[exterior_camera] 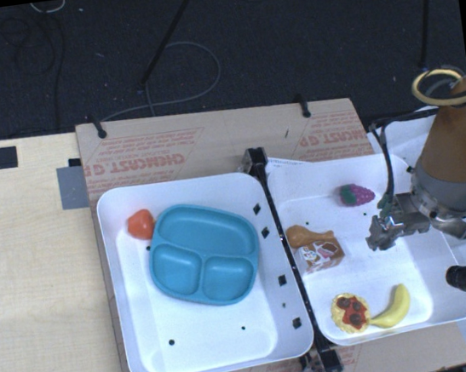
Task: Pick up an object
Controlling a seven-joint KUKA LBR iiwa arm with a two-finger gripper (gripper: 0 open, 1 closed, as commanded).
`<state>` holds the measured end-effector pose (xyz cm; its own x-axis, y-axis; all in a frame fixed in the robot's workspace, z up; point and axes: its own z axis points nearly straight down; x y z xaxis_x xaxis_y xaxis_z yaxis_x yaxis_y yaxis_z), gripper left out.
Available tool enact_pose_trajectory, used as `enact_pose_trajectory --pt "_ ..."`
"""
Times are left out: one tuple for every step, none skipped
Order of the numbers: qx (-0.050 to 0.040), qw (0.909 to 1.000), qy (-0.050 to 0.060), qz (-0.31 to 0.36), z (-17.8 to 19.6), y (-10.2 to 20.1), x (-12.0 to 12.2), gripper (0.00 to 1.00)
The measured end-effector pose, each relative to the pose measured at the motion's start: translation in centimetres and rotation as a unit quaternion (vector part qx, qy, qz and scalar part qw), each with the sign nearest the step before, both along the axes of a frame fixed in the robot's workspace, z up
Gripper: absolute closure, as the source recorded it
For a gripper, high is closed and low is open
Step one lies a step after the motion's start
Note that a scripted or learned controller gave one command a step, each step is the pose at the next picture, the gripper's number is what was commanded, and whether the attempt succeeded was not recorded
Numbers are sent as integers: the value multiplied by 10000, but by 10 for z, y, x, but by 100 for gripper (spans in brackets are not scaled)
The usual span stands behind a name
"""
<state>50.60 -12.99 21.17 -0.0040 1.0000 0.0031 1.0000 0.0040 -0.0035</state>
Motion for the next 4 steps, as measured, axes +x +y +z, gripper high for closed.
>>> enact_pose_trajectory --pt "-11 10000 -4 -1 7 52 15 100" --pt "-4 10000 -5 1 16 100 23 100" --pt "-5 10000 11 -5 8 145 23 100" --pt "-5 10000 2 11 8 208 29 100"
